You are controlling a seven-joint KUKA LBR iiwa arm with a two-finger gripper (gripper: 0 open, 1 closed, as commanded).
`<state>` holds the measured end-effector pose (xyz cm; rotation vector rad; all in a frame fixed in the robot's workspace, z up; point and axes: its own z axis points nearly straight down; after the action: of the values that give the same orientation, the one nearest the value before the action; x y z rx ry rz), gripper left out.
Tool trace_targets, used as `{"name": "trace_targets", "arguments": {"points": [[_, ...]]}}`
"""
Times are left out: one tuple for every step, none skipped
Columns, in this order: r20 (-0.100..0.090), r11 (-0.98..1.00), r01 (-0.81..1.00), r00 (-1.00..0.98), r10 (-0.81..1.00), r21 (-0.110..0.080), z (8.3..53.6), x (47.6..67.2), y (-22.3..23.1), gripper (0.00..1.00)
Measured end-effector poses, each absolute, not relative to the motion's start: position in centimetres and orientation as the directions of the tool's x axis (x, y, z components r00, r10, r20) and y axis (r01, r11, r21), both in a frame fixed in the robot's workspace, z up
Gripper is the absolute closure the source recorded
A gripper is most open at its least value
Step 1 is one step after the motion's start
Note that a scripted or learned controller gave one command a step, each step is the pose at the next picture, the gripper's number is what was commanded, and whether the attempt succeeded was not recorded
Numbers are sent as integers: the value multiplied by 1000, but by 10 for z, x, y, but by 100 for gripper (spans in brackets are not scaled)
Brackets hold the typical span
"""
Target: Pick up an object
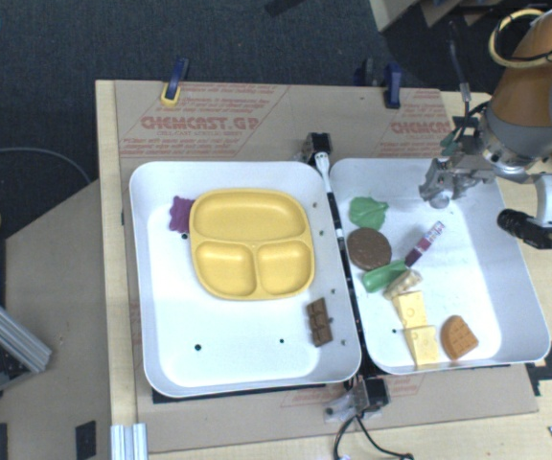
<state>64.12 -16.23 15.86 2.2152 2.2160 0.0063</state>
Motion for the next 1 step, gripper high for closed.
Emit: {"name": "trace_targets", "arguments": {"points": [[-2,0,1000,0,1000,6,206,637,-168,100]]}}
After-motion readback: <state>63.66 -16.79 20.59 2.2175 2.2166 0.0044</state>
